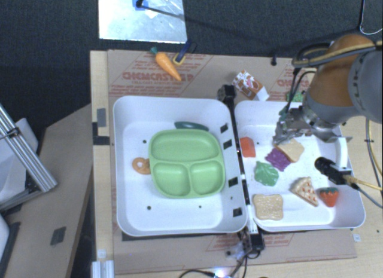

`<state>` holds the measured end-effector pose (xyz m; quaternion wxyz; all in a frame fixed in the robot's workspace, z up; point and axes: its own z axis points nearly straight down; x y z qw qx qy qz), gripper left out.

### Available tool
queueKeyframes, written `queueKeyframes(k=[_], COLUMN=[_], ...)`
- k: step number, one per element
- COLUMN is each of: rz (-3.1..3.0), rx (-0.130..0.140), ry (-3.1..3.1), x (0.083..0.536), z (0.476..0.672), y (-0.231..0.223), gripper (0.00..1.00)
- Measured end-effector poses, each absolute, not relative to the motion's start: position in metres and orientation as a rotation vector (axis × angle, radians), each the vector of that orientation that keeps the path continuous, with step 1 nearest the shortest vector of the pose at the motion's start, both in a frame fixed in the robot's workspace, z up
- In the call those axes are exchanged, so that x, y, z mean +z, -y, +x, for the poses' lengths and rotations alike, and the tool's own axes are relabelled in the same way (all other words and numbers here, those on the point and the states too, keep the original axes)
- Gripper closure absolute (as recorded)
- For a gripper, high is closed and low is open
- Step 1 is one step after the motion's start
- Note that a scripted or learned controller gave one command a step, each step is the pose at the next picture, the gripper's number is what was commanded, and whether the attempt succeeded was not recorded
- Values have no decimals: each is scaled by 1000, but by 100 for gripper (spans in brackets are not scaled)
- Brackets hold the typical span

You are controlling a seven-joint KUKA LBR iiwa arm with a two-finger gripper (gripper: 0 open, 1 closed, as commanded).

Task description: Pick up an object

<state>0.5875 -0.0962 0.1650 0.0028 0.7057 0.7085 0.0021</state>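
- Toy food pieces lay scattered in the right bin: a bread slice and a purple piece touching it near the bin's middle, an orange-red piece by the left wall, a green leafy piece below the purple one, a toast slice at the near-left corner, a pizza wedge and a strawberry-like piece toward the near-right corner.
- Reaching in from the worktop's right edge, the arm bent downward over the far half of the right bin, its orange band uppermost and its grey wrist pointing down and left.
- At its tip, the gripper hung just above the bread slice; whether its tip touched the slice, and whether it was spread or closed, could not be made out.
- A green divided plate sat in the middle of the left bin, with a small orange ring just beside its left rim and a dark green piece at its far rim.
- On the worktop beyond the bins lay a toy carrot and a small printed packet.
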Motion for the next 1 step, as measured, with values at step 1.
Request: queueKeyframes(k=[1], rz=[2212], rx=[7], ry=[-2222], x=[219], z=[589], y=[96], gripper=[100])
